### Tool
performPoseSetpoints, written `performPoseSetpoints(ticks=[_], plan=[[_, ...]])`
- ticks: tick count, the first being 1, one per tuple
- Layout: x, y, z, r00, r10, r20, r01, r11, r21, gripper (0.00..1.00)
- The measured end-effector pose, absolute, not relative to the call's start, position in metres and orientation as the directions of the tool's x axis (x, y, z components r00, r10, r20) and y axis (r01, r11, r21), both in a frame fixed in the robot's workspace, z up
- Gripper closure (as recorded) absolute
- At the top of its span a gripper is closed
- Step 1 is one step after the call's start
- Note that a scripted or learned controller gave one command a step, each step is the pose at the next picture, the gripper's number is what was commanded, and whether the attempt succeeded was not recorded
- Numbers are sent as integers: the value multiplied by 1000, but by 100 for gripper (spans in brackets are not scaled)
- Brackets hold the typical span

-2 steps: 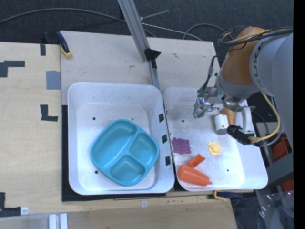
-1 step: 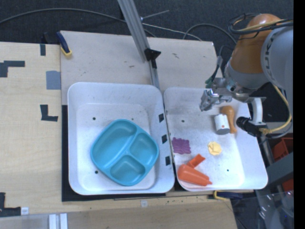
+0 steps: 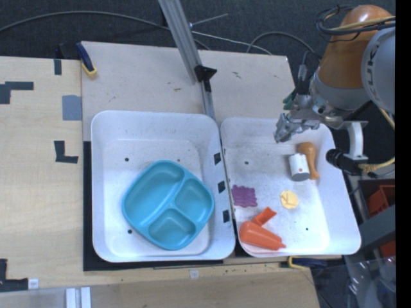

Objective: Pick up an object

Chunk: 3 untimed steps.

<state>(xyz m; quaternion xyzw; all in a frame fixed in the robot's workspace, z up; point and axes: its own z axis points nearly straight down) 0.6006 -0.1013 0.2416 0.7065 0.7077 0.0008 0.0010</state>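
So: two-finger gripper [image 3: 286,132] grip state unclear | small white-and-tan plastic cylinder toy [image 3: 300,164] beside it | looks light, stiff, slick | pinch mid-body

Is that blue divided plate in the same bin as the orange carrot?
No, the blue plate lies in the left bin; the carrot lies in the right bin.
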Motion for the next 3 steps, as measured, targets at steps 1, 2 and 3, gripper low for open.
performPoseSetpoints(ticks=[1, 2, 3], plan=[[597, -43, 248, -7, 1000, 2, 1000, 7, -1, 100], [593, 18, 250, -8, 1000, 2, 1000, 8, -1, 100], [581, 61, 238, -6, 1000, 1, 1000, 6, -3, 100]])
